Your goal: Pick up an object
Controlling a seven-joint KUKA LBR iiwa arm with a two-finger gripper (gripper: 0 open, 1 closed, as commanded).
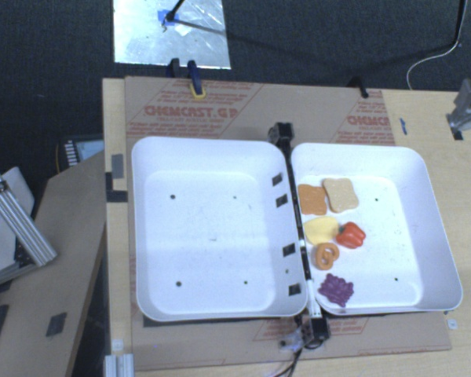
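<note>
Toy foods [330, 228] lie in right bin [412, 181], well apart from gripper [466, 110]; its state cannot be told

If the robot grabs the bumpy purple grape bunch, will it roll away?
Probably not far: the bumpy purple grape bunch looks lumpy and fairly flat, not round. It looks like a toy, so likely light and stiff. It lies near the right white bin's front edge, so it might slide.

Two white bins [212, 151]; six toy foods [330, 238], two of them bread slices [341, 194].
</note>
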